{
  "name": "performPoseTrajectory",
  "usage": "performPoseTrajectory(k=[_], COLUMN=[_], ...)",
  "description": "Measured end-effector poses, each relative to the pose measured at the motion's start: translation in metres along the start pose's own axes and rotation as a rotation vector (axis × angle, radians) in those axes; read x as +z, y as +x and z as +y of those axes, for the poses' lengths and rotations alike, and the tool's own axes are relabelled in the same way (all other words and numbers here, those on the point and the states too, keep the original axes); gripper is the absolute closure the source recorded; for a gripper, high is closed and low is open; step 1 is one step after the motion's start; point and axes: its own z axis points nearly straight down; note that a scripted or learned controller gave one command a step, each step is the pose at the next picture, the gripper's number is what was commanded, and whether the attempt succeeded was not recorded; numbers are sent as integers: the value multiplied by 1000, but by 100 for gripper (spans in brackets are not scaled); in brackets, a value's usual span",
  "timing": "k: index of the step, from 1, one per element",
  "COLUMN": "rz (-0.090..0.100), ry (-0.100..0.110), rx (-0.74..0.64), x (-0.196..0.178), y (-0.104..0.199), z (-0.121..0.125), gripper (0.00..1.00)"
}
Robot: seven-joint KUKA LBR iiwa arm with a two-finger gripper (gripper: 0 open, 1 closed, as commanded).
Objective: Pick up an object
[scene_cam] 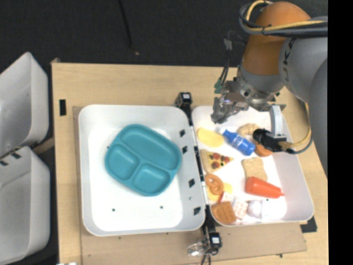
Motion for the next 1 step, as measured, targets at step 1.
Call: performPoseTrajectory(k=[1], rz=[-1], ry=[0], rx=[2], x=[-1], y=[-4], z=[3], gripper=[100])
